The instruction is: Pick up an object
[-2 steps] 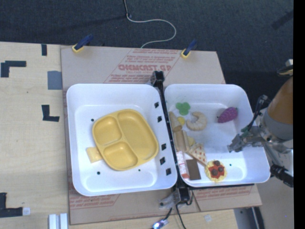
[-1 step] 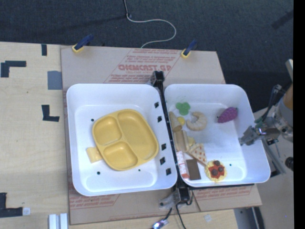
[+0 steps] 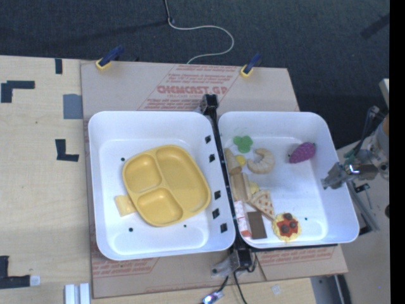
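The right bin (image 3: 319,120) holds several toy foods. A purple grape bunch (image 3: 302,151) lies near its right wall, with a pale croissant-like piece (image 3: 261,161) and a green piece (image 3: 242,143) to its left. A pizza slice (image 3: 262,202), a brown bar (image 3: 255,225) and a round yellow tart with red dots (image 3: 286,227) lie toward the front. My gripper (image 3: 340,176) hangs at the bin's right rim, right of and below the grapes, touching none of the toys. Its tip is small and dim.
The left bin (image 3: 101,132) holds a yellow divided plate (image 3: 166,184) and a small yellow slice (image 3: 124,204) beside it. A black divider with clips (image 3: 215,170) runs between the bins. A white cable (image 3: 209,37) trails behind the bench.
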### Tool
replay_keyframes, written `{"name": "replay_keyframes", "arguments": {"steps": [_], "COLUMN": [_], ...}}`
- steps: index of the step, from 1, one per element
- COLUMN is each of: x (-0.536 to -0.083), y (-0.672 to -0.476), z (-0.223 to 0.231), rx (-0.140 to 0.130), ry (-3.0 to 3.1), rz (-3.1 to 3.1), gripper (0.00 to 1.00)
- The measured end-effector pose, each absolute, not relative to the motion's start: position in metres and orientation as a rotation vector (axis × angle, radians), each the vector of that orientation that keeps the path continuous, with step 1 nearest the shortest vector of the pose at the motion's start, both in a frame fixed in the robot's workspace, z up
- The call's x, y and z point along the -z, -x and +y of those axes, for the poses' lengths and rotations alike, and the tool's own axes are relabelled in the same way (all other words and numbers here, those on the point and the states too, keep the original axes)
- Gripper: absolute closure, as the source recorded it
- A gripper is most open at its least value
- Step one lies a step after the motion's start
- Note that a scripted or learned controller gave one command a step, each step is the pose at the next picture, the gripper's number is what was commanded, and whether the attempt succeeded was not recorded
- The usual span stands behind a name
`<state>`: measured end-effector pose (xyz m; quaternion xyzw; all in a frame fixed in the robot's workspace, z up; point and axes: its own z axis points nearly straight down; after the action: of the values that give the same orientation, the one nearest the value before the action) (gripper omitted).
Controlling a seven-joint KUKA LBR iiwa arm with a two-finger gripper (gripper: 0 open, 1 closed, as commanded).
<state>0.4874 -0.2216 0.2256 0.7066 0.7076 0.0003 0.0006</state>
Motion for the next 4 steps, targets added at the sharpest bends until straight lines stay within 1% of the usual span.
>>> {"name": "replay_keyframes", "arguments": {"steps": [2, 3, 4], "x": [-0.240, -0.225, -0.220], "y": [-0.501, -0.501, -0.520], "z": [-0.110, -0.060, 0.000], "rx": [-0.001, 0.003, 0.001], "ry": [-2.214, -2.218, -2.214], "rz": [2.232, 2.230, 2.232], "gripper": [1.00, 1.00, 1.00]}}
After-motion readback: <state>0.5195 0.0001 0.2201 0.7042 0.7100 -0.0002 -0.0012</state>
